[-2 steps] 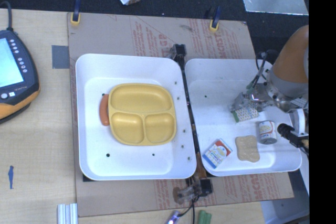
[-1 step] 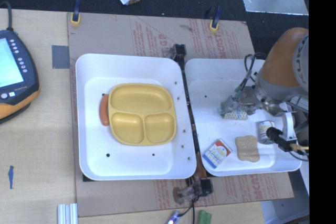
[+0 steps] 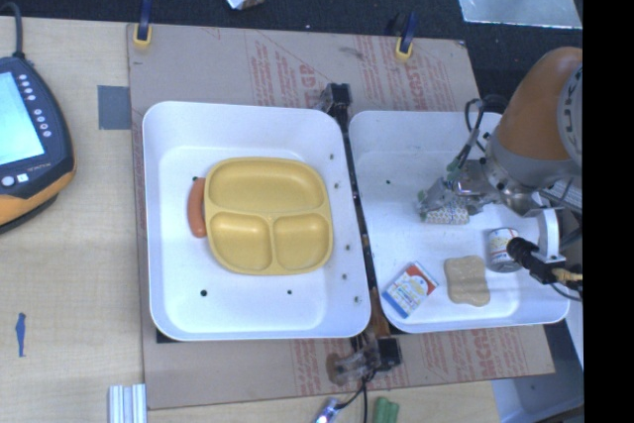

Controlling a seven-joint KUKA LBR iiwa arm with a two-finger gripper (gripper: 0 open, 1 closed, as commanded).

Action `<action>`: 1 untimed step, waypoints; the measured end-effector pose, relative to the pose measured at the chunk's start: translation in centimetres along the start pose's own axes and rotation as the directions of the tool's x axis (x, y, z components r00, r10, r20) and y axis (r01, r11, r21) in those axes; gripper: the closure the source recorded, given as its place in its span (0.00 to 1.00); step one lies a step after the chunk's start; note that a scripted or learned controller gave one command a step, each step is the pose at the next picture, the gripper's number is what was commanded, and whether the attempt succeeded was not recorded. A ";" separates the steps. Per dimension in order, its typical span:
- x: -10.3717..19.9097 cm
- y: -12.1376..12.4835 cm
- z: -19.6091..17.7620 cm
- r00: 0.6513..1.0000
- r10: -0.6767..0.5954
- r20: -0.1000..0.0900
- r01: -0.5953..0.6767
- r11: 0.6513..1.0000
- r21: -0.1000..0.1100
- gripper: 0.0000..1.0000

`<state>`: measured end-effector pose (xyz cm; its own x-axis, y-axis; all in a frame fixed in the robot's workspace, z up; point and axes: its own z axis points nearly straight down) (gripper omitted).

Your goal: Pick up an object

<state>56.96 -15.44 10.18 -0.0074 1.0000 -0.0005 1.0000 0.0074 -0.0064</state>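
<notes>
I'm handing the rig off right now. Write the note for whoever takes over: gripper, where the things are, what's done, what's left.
Gripper: down in the right bin, on a speckled grey object; I cannot tell from this view whether it has a grip.
Right bin also holds: a small can near the right side, a tan sponge-like piece and a small blue and white packet near the front edge.
Left bin: a yellow divided plate with an orange object at its left edge.
Done: arm has reached the grey object.
Left: confirm a grip and lift; nothing is seen raised yet.
</notes>
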 end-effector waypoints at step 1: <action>-1.7 0.6 -3.1 1.000 0.007 -0.001 -0.007 1.000 -0.006 1.00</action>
<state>57.56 -17.12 13.26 -0.0004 1.0000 0.0003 1.0000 0.0004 -0.0009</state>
